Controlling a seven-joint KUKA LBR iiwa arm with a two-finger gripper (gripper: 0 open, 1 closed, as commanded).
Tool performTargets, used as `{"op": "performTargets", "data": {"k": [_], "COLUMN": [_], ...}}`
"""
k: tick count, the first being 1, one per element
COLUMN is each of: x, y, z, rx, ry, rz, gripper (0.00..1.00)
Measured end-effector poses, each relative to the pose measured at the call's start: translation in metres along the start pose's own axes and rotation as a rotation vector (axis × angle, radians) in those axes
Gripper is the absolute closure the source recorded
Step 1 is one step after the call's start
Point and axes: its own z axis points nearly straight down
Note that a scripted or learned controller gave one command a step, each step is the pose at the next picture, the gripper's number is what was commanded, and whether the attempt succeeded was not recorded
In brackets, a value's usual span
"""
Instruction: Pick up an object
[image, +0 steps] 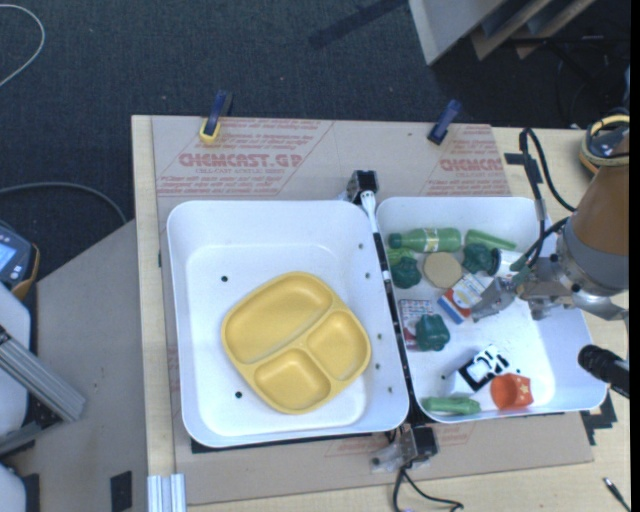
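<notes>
The right bin (560, 345) holds several small items. Along its far side lie a green bottle (427, 240), a green pod (490, 240), a teal piece (480, 259), a tan disc (442, 268) and a dark green piece (405, 270). A red, white and blue packet (462, 298) lies mid-bin. Nearer the front are a dark green lump (432, 332), a black-and-white block (482, 368), an orange-red piece (511, 391) and a green bean (450, 405). My gripper (492, 298) hangs low at the packet's right edge, reaching in from the right.
The left bin (200, 260) holds a yellow divided plate (295, 342). A black divider strip (385, 290) runs between the bins. Cables (535, 190) trail over the right bin's far corner. Clamps (213, 118) sit on the cardboard's back edge.
</notes>
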Motion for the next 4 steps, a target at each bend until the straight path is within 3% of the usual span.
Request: {"op": "performTargets", "data": {"k": [1, 3, 4], "x": [0.0, -0.003, -0.002], "y": [0.003, -0.007, -0.008], "z": [-0.006, 0.113, 0.121], "rx": [-0.013, -0.007, -0.009], "ry": [-0.002, 0.0, 0.0], "rz": [-0.003, -0.003, -0.004], "gripper": [0.0, 0.0, 0.0]}}
